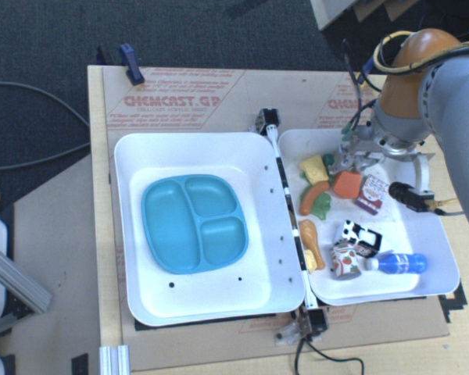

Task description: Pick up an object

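The claw (352, 162) hangs low in the right bin (438, 268), by its far wall, directly over an orange block (347, 184); how wide it stands cannot be told, nor any hold. That block sits wedged among a yellow piece (313, 167), a carrot (312, 196) and a red packet (371, 194), leaving little side room. The left bin (133, 287) carries a blue divided tray (194, 223) with bare floor along its walls.
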Action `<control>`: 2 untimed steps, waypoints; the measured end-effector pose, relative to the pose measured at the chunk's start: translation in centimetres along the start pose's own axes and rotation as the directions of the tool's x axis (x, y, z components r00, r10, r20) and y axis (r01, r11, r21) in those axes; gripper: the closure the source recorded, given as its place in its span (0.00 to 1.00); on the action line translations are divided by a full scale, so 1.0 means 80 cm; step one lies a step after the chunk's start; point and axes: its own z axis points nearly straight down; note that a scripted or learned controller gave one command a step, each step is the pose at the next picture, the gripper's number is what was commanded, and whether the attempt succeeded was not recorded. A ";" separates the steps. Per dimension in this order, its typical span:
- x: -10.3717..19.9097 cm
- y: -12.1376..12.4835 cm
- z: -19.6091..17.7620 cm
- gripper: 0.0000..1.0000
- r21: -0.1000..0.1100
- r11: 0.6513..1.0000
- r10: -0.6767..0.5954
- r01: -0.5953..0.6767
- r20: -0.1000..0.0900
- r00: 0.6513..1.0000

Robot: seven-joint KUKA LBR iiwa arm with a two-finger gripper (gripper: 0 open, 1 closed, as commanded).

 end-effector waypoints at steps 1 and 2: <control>0.027 0.011 -0.134 1.00 -0.033 0.999 -0.006 0.006 0.002 1.000; 0.093 0.010 -0.131 1.00 -0.028 1.000 -0.006 0.006 0.000 1.000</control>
